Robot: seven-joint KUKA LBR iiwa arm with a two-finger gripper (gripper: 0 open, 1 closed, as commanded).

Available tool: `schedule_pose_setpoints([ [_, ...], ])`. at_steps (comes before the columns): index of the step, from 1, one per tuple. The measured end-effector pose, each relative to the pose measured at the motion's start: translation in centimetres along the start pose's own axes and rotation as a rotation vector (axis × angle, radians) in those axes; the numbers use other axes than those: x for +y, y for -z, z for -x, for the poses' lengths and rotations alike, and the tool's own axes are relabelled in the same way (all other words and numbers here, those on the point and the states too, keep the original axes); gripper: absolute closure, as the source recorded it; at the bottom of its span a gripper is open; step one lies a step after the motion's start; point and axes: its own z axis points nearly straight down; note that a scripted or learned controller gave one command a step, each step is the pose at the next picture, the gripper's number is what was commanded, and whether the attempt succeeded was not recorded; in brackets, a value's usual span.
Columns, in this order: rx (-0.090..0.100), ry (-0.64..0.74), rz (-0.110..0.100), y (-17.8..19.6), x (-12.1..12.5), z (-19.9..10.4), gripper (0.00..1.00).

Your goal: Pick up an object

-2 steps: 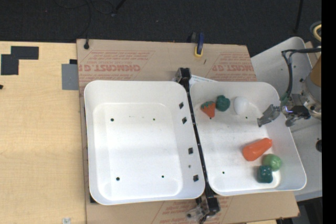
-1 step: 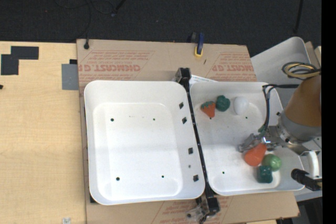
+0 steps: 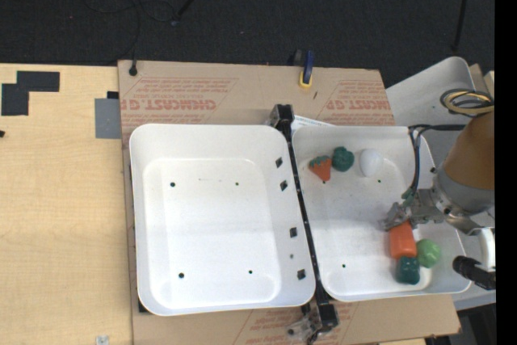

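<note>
A: Where did the arm (image 3: 472, 166) sit?

B: Over the right bin (image 3: 355, 254), reaching in from the right. Orange band above the wrist, gripper (image 3: 412, 214) low near the bin's right side.

A: Gripper's state?

B: Couldn't tell. The fingers were a dark tangle from above; released or clenched, not readable. Nothing seen between them.

A: Objects?

B: Two groups, all in the right bin. Near the gripper: an orange block (image 3: 401, 241) just below it, possibly touching the tip, unclear. A light green piece (image 3: 428, 253) beside the block on its right, a dark green piece (image 3: 408, 271) below both, by the front wall.

A: And the other group?

B: Toward the back: small orange piece (image 3: 321, 168), dark green piece (image 3: 342, 159) touching it, white ball (image 3: 371, 162) just to the right. Well apart from the gripper.

A: Left bin (image 3: 161, 149)?

B: White, with small dark holes in the floor.
</note>
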Motion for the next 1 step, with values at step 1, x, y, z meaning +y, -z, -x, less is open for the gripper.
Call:
schedule_pose_setpoints([
  [1,0.000,0.011,0.002,-1.10,3.62,-6.98,1.00],
])
